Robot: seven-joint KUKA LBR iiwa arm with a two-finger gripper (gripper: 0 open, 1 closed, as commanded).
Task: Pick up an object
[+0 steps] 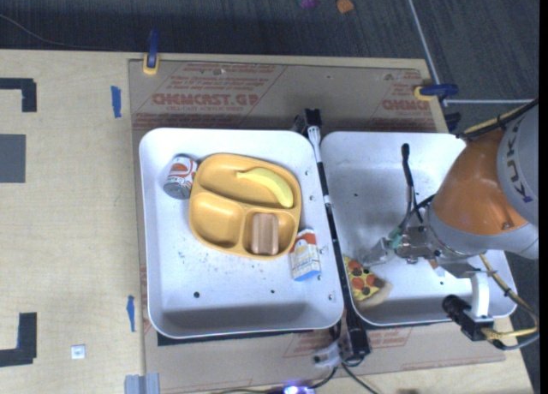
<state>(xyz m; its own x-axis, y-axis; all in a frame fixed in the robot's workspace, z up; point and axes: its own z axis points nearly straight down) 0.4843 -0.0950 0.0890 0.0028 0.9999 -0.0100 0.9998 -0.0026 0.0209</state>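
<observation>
Down over the right bin (368, 161) goes the arm (484, 195), orange band bright, its gripper (402, 245) low near the bin's floor; whether it is open or closed, I cannot tell. Just at seven o'clock from it lies a pizza slice toy (366, 283), against the bin's left wall. Over in the left bin (223, 302), a yellow divided tray (224, 212) carries a banana (267, 183) and a brown block (263, 233). A small can (179, 176) sits at the tray's ten o'clock, a little carton (305, 256) at its four o'clock, labels unreadable. The board (205, 97) on the table (60, 212) reads "CHEMCAST" in red.
</observation>
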